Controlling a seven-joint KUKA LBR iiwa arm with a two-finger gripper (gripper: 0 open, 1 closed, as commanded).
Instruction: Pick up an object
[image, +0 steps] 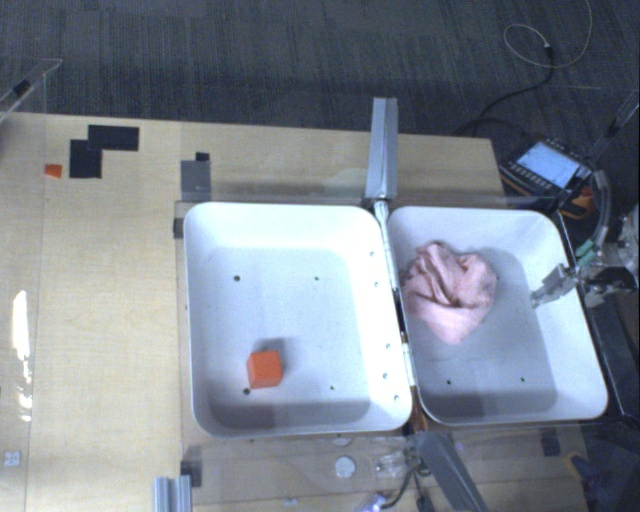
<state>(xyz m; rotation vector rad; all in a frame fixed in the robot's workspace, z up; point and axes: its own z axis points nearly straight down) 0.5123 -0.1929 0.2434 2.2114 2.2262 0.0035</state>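
Over the right bin's (575, 330) right rim hovers the gripper (556, 285), jaw state indiscernible, beside the crumpled pink cloth (450, 288).

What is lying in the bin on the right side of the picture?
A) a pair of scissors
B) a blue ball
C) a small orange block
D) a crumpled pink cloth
D: a crumpled pink cloth lies in the right bin, while the small orange block sits in the left bin.
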